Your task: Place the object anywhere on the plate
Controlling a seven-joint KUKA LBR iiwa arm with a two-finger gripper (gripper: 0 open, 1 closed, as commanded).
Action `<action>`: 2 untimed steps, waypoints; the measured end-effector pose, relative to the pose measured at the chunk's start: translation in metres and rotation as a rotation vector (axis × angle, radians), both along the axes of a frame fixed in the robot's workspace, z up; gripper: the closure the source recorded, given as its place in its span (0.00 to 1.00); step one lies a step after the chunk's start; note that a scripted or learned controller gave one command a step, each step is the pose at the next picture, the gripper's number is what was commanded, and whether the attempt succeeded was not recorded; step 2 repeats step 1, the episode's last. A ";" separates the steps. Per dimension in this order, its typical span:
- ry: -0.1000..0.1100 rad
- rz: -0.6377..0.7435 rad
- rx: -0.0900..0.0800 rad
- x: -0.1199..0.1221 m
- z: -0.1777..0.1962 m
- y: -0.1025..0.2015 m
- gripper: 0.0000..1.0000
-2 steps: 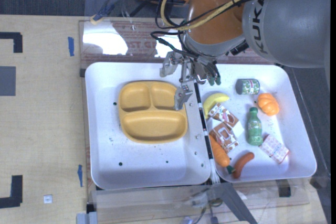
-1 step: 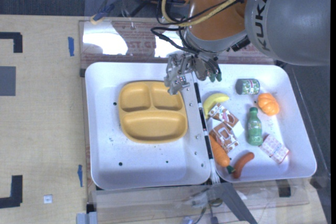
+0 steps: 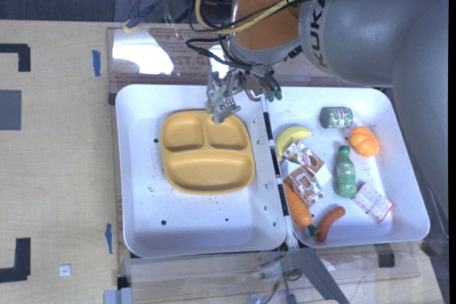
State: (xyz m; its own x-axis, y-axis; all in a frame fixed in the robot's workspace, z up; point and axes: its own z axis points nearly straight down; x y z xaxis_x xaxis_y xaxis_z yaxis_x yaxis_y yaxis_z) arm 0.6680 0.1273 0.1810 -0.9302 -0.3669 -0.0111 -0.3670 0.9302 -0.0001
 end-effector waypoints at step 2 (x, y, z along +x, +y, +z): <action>-0.002 0.205 -0.002 0.000 0.003 -0.009 1.00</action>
